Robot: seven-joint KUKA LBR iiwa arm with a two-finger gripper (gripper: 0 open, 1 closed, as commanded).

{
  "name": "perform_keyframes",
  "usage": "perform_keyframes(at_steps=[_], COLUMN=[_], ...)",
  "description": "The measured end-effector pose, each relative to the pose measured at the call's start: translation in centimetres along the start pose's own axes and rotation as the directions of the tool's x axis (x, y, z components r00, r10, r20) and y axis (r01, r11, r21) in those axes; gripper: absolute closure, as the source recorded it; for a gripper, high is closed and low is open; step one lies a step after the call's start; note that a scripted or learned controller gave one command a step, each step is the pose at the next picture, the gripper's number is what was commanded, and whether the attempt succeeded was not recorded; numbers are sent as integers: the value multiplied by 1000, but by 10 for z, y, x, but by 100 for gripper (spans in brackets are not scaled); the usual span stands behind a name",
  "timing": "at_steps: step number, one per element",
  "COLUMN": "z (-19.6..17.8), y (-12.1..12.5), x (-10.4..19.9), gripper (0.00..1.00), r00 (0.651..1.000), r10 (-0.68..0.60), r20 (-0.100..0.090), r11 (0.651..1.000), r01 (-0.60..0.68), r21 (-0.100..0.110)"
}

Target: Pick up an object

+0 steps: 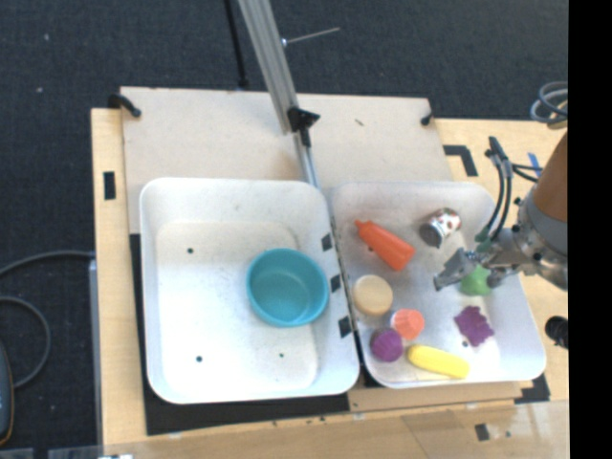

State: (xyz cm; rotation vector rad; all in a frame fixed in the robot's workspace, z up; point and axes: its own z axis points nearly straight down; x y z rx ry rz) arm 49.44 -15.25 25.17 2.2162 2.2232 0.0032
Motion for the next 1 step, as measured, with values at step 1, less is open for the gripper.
perform_keyframes(at_steps=[1], z=[0], y=[0], x=[0], gripper=[0], r00=[1000], r10=[3], r20=[0], r11=[1000], r01=[-3], r21=[0])
